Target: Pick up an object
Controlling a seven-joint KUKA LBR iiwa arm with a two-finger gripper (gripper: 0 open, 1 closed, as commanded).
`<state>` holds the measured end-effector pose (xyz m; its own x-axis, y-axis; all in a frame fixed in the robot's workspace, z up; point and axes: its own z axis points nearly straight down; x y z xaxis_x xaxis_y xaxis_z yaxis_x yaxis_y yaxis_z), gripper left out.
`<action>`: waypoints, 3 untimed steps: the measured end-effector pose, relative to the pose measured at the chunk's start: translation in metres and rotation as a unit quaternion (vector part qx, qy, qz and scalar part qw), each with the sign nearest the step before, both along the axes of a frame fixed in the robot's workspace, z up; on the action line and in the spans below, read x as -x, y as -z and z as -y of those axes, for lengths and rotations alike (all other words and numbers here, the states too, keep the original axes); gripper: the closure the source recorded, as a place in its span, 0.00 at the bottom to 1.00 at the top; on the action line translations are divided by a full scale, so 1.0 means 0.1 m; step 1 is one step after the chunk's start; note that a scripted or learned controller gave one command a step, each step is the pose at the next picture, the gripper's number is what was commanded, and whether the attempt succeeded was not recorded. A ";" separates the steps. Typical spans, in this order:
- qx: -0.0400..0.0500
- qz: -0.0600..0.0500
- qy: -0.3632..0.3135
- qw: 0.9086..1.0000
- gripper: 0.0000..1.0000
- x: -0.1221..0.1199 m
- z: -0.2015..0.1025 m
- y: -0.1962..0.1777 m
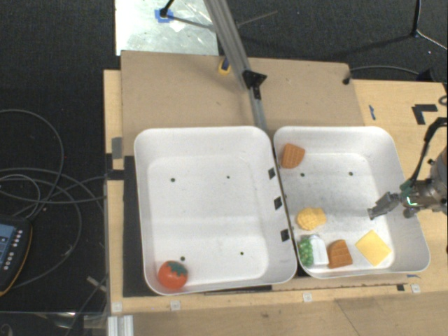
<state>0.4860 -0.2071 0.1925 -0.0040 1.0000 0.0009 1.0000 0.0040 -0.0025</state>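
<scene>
Across the middle of a tan wooden bench, two shallow white bins are sitting side by side, the left bin and the right bin touching along their inner rims, with small black clips along that seam. A brown cardboard sheet is lying under the bins' far side. Dark carpet is surrounding the bench, with black cables looping on the floor at left and a dark handheld pendant lying at the left edge. A grey metal pole is slanting down from the top toward the bins, and a shiny floor plate is lying behind the bench. A red tomato is resting in the left bin's near-left corner, alone. In the right bin an orange pastry is lying near the far-left corner; a yellow corn-like piece is lying by the left wall, with a green and white item just below it, a brown bread slice beside that, and a yellow cheese block toward the near-right corner. The gripper is reaching in over the right bin's right wall, above the cheese block and apart from it; whether its fingers are apart or together cannot be told.
</scene>
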 end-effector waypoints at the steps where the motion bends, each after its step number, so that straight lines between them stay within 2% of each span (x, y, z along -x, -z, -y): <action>1: 0.000 0.002 0.000 1.000 0.00 -0.01 0.00 -0.02; 3: 0.000 0.000 0.002 1.000 0.00 -0.05 0.05 1.04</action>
